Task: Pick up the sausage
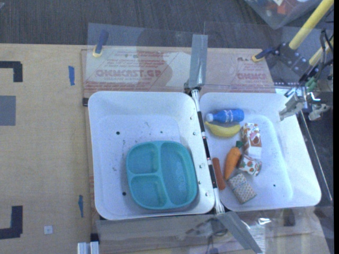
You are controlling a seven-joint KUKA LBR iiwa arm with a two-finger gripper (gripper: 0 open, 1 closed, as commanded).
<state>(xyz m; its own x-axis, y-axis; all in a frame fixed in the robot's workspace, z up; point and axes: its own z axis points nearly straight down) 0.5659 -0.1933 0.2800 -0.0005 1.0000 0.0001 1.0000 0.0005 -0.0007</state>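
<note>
While pincer [303, 100] hovers at right bin's far-right rim — finger state unclear — sausage [218, 173] lies well apart.

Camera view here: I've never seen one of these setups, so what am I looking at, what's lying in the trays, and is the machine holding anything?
A single camera looks down at a slant on a bench with two shallow white bins. The left bin holds a teal divided plate. The right bin holds toy food: a blue bottle, a banana, a carrot, two small cartons, a tan block and the reddish sausage, which lies along the bin's left wall. The machine is a robot arm reaching in from the right; its gripper sits at the right bin's upper right edge, away from the sausage, with nothing between its fingers.
</note>
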